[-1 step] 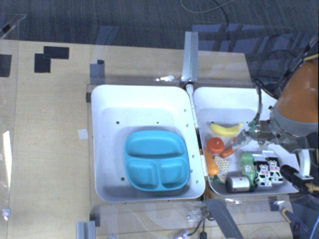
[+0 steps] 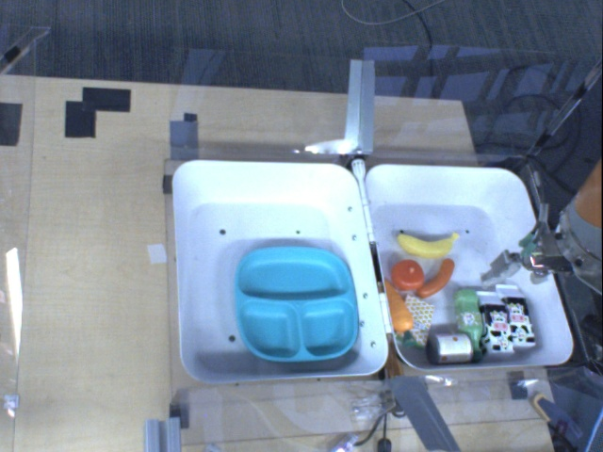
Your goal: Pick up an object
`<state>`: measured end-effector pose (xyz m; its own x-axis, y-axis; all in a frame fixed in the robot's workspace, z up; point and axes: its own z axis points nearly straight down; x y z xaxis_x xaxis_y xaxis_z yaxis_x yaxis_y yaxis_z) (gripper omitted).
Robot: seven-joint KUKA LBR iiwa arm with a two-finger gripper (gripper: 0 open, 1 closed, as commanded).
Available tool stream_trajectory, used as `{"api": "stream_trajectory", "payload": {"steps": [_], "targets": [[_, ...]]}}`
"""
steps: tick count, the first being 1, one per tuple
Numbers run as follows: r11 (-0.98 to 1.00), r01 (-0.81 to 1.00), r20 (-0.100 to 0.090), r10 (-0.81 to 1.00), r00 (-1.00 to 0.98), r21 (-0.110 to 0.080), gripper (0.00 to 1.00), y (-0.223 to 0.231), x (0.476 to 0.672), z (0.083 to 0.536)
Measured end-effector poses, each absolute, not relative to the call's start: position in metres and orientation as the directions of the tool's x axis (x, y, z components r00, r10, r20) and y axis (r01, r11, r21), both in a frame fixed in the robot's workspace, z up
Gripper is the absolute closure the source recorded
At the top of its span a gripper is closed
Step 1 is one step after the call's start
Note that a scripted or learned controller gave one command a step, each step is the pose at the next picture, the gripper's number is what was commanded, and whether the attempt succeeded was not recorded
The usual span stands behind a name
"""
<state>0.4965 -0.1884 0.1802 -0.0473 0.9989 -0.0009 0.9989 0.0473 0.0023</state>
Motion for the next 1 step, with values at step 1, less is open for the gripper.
{"api": "stream_trajectory", "payload": {"steps": [1], "targets": [[0.096, 0.995, -0.002, 0.995, -0.096, 0.008, 0.0, -0.2038, 0.4903, 0.0962]]}}
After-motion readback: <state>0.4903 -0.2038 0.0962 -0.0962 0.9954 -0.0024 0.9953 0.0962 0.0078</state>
